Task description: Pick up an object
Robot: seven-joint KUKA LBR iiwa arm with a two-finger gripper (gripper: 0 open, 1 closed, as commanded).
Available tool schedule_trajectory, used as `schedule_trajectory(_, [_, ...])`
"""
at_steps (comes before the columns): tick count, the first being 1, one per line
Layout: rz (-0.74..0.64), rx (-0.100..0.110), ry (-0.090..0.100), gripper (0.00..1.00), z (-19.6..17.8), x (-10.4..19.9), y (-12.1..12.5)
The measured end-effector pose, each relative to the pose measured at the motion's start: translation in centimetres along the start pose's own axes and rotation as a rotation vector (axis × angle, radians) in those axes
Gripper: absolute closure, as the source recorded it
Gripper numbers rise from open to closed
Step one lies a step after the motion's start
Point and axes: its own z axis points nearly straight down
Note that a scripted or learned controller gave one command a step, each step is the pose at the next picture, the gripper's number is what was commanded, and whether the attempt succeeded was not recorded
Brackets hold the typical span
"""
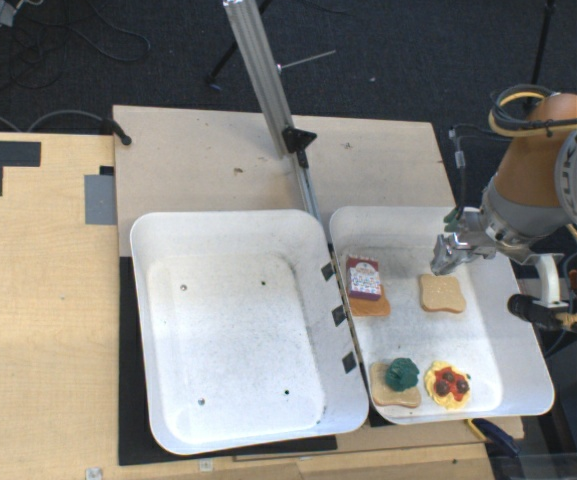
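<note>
My claw (448,258) hung just above the bread slice (442,294); whether it was apart, I couldn't tell. I judged a straight, centred descent best.

- two white bins (230,423), side by side
- one toast slice (442,294)
- one dark red packet (364,279) on an orange slab
- one green lump (402,373) on bread
- one yellow piece (448,385) with red bits

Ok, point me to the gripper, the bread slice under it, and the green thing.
gripper (446,259), camera view, fingertips.
bread slice (442,295), camera view, its middle.
green thing (402,373), camera view, its top.
</note>
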Motion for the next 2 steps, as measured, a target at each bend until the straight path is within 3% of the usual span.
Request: schedule_trajectory(2, [-0.007,-0.002,-0.001,1.00,-9.4,0.4,-0.4])
